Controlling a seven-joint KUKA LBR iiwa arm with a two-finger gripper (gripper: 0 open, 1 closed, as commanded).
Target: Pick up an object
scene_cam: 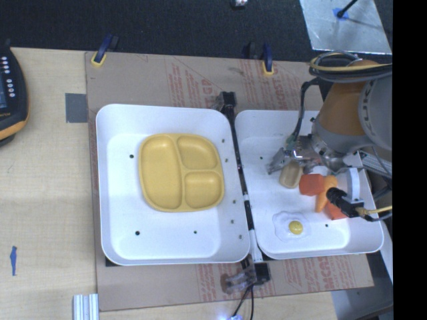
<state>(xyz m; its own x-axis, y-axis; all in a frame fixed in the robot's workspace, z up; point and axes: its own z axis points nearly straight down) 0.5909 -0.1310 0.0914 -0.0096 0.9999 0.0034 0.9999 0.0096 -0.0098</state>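
Reaching in from the right, the arm (347, 105) hangs its claw (288, 160) low over the right bin (267, 129), just above a tan cylinder (290, 175); whether its grip is closed cannot be told. Beside the cylinder lie orange toys (317, 185) and a fried egg (292, 227). The left bin (117, 239) holds a yellow divided plate (181, 172).

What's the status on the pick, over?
Gripper low in right bin, over tan piece; grip not confirmed. Orange toy and fried egg close by. Yellow tray in left bin.
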